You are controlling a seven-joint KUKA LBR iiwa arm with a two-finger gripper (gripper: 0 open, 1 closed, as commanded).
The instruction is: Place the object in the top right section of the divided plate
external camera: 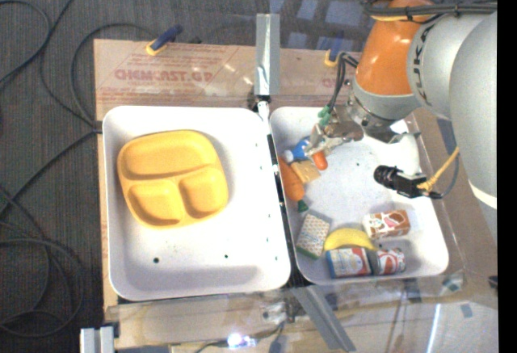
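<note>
Yellow divided plate [171,177] waits in your left bin [121,262], its sections bare; gripper [323,136] hangs over the right bin's [432,258] clutter, jaws' state you cannot tell, no object visibly held.

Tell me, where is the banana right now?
The banana lies near the front of the right bin, just above a small can and left of a little carton.
</note>
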